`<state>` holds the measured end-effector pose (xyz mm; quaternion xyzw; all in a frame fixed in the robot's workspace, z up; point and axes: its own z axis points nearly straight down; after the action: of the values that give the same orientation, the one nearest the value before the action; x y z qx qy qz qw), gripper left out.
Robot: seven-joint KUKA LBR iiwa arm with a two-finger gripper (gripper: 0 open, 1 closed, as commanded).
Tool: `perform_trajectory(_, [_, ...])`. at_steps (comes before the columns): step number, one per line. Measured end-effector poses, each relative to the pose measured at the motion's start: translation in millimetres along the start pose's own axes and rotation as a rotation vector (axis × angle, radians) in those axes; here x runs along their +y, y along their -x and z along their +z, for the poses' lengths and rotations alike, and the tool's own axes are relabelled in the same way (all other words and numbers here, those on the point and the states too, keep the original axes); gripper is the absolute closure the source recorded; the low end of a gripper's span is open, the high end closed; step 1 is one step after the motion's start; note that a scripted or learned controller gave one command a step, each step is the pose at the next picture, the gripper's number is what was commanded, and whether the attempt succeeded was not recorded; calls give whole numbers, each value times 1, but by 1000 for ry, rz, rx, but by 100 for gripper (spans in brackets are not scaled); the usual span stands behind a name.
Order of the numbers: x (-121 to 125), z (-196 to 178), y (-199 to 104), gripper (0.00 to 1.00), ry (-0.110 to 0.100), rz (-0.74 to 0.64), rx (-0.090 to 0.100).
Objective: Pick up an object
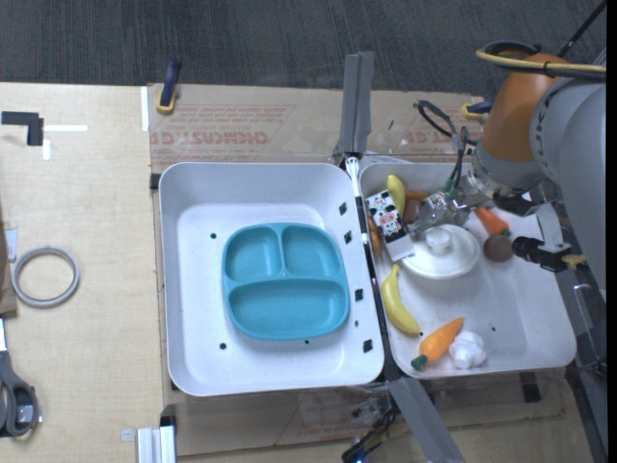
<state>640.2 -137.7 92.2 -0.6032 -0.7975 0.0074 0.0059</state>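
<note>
The right bin (525,340) holds several small objects. A yellow banana (399,303) lies by its left wall, and an orange carrot (439,341) sits near the front beside a white crumpled lump (469,351). A white bowl (442,253) rests in the middle, with a black-and-white cow-patterned box (388,222) to its left. A second banana (395,190), a second carrot (491,221) and a brown round thing (497,248) lie toward the back. My gripper (436,211) hangs low over the bowl's back-left rim, next to the patterned box.
The left bin (183,287) carries a blue divided plate (285,281). A grey tape ring (43,276) and scissors (17,403) lie on the bench at the left. The arm's orange band (516,114) and grey body (578,152) overhang the right bin's back right corner.
</note>
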Motion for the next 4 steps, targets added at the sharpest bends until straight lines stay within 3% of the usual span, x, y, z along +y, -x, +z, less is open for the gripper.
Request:
perform_trajectory(1, [9,4,-6,0,-32,168,13])
perform_trajectory(2, [-19,-1,60,0,23,110,12])
perform_trajectory(3, [-17,-2,31,0,23,146,-1])
perform_trajectory(4, [22,-1,-29,0,-4,175,-1])
